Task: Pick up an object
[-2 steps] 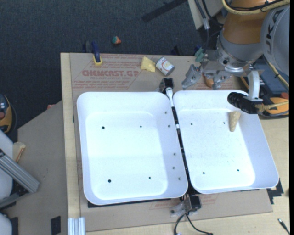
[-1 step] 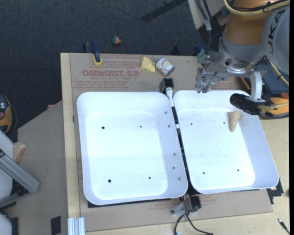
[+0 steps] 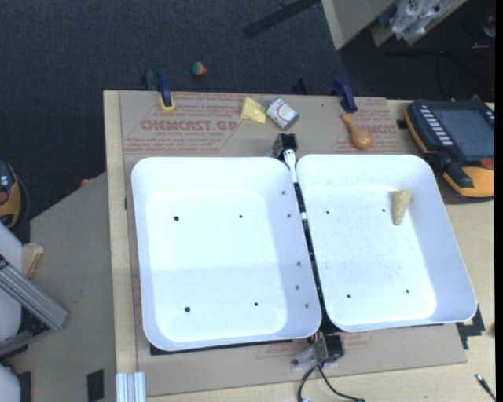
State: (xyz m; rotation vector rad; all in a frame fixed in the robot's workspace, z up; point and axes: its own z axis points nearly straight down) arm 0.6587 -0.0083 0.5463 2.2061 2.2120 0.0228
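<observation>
Overhead, perhaps the arm's wrist [image 3: 420, 17], well beyond both bins [image 3: 149, 235].

the robot's body appears at the top edge of the camera view, toward the right, as a small cluster of pale metal that looks like the gripper [image 3: 420, 20]. its surfaces are light grey to silver with bright white glints along the edges. between them lie darker grey recesses and short shadowed gaps, which give it a blocky, many-faceted shape. the outline is angular rather than rounded, with several small plates and brackets overlapping. the frame's top edge cuts it off, and it is too blurred to make out screws, cables or markings.
</observation>
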